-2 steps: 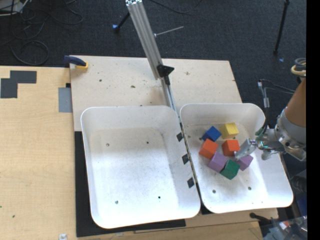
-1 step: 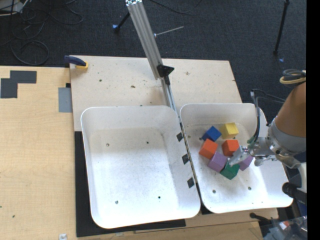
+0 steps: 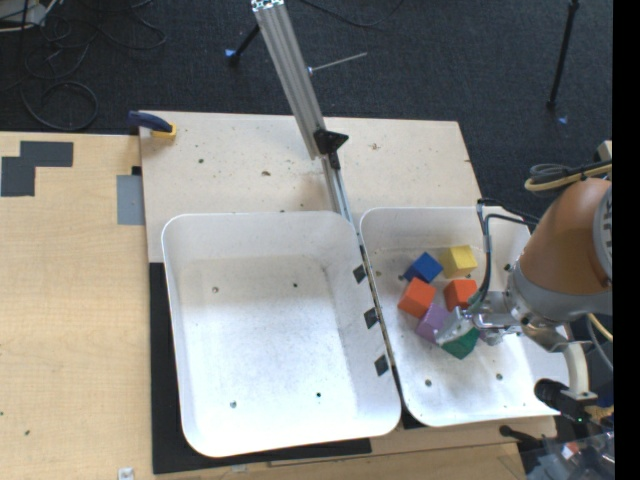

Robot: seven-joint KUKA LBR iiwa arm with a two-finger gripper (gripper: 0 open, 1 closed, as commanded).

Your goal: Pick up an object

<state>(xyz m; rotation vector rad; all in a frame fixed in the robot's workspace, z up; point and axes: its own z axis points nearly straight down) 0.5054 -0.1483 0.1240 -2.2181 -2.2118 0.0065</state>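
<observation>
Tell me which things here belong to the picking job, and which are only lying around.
For the job:
gripper
blue block
yellow block
two orange blocks
purple block
green block
right bin

Lying around:
left bin
blue clamp
aluminium rail
</observation>
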